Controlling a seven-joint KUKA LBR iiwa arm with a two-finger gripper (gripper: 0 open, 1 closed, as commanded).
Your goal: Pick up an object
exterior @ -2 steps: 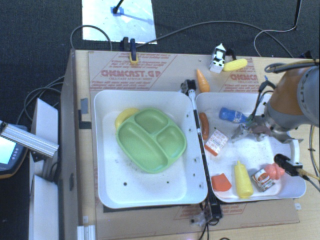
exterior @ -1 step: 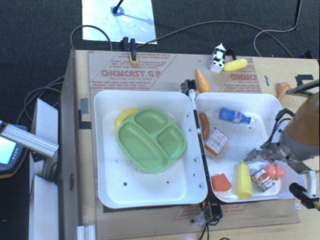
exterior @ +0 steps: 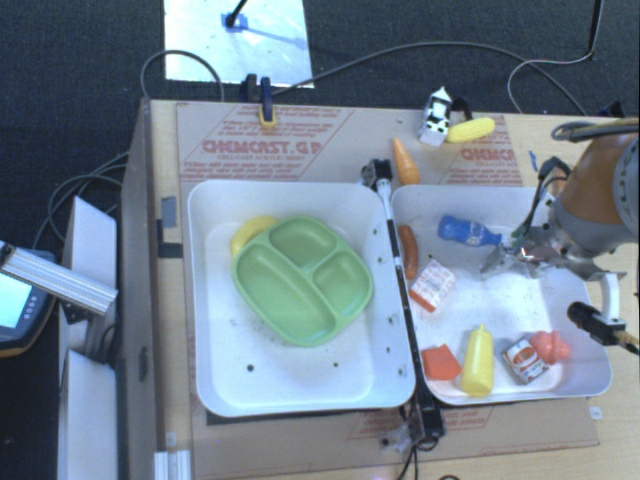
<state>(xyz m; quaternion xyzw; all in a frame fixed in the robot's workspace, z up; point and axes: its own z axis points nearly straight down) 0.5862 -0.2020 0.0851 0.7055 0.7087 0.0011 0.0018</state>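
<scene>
My arm comes in from the right, wrist bent down over the right bin (exterior: 590, 373). Claw (exterior: 512, 256) sits low by the blue bottle (exterior: 468, 232), near its right end. Fingers look slightly spread with nothing between them, though it's blurry there. Bottle lies flat on the bin floor.

Evenly and brightly lit from overhead. Strong glare on the reflective sheet (exterior: 236, 26) at top, nearly washed out to white. Mild sheen across both white bins (exterior: 300, 383); soft, short shadow under the green divided plate (exterior: 302, 278). Dark floor (exterior: 60, 58) grainy and underexposed. Overall softness and low resolution; small printed lettering on the bench board (exterior: 262, 148) slightly blurred.
</scene>
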